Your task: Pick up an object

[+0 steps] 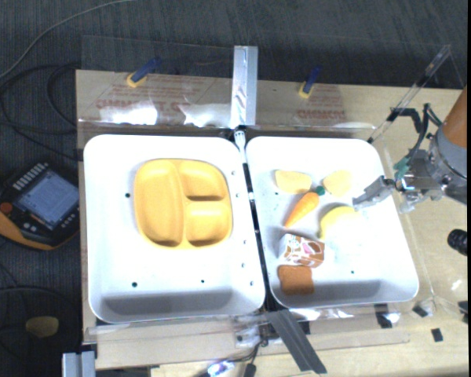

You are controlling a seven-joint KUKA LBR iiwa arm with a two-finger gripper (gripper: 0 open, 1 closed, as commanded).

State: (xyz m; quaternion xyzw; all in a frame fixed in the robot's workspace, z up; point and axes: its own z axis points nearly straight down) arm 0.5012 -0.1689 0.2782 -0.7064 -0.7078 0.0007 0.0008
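The right bin (377, 258) holds an orange carrot (302, 207), two pale yellow pieces (292, 181) (337, 181) behind it, and a yellow curved piece (335, 217) to its right. A brown-and-white patterned item (302, 250) and a brown block (296, 280) lie nearer the front. My gripper (383, 188) hangs over the right edge of this bin, just right of the curved yellow piece. Nothing shows in its grasp.
The left bin (110, 281) holds a yellow divided plate (183, 203). A metal strip (244, 85) stands behind the seam between the bins. A handheld controller (35, 203) and cables lie on the floor at left.
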